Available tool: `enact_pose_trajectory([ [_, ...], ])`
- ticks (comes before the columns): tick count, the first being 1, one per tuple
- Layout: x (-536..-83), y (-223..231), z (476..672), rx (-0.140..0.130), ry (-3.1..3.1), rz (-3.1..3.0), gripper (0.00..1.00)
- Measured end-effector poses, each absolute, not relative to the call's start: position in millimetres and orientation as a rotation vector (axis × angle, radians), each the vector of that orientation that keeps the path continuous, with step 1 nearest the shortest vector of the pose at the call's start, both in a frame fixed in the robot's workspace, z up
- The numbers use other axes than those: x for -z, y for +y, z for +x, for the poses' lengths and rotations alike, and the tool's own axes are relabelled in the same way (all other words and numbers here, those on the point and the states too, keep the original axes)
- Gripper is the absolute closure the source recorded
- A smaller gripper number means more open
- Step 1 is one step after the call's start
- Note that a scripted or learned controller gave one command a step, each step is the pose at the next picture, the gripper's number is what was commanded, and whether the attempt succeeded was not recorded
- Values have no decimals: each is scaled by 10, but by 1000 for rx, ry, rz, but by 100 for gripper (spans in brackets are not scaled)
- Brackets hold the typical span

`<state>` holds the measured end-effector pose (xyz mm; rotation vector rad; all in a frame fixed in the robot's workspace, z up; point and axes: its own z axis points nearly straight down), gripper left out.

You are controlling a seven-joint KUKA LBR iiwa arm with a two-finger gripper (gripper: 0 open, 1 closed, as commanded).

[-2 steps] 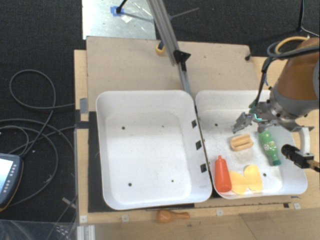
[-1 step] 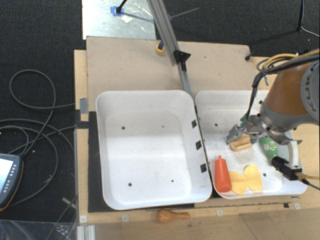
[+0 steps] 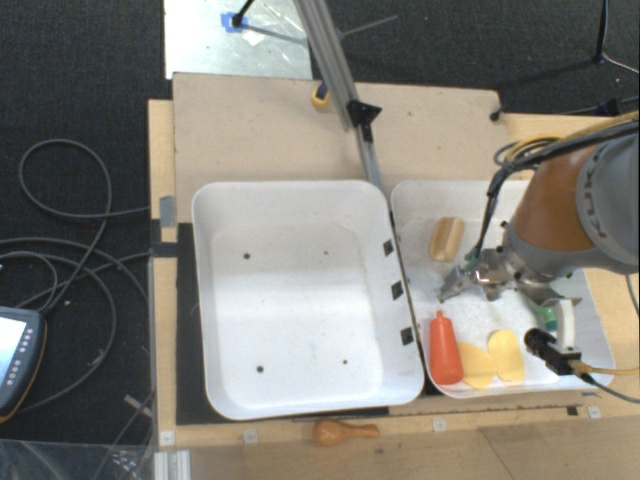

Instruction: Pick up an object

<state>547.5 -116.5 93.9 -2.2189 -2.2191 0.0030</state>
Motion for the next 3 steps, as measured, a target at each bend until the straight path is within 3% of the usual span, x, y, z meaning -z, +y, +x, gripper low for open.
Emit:
enact_pose_trajectory([
  [1, -1073, -1171, 5494, 3, -2223, -2222, 100],
  [2, -1662, -1113, 5448, 7, -2231, -2220, 100],
  [3, -2134, -1088, 5541, 7, -2232, -2219, 100],
])
